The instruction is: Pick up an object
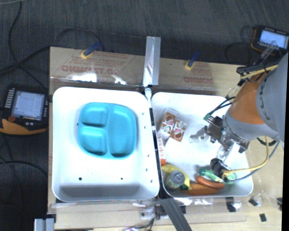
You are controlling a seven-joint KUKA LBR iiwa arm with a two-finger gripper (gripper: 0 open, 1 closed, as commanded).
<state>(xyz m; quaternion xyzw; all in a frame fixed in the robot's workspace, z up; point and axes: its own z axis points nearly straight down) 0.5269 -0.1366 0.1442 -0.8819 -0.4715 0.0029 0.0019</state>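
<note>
The arm is in over the right bin [197, 105], with the claw [203, 135] low above bare white floor in the middle of it. From up here I can't tell whether the claw is open or closed; the angle hides that. What I can say is that nothing shows in its grip.

So where are the candidates? A small brown-and-red packet [174, 127] lies flat near the bin's left wall, to the left of the claw and apart from it. Along the front edge there's a cluster: a yellow-green round thing [175, 178] in the front left corner, an orange carrot [207, 186] lying lengthwise beside it, and a green piece [208, 175] resting just above the carrot, touching it. All of these sit on the bin floor, none lifted. The claw is between the packet and that front cluster, and it touches neither as far as I can see.

Over in the left bin [65, 171] there's just a blue divided plate [108, 130], well apart from the arm.

Progress, then: I'd call this the approach, with the pick itself not yet made. A target has to be met, gripped and raised clear of the bin. The packet looks the nearest, but it lies flat, which could make it a slippery catch.
</note>
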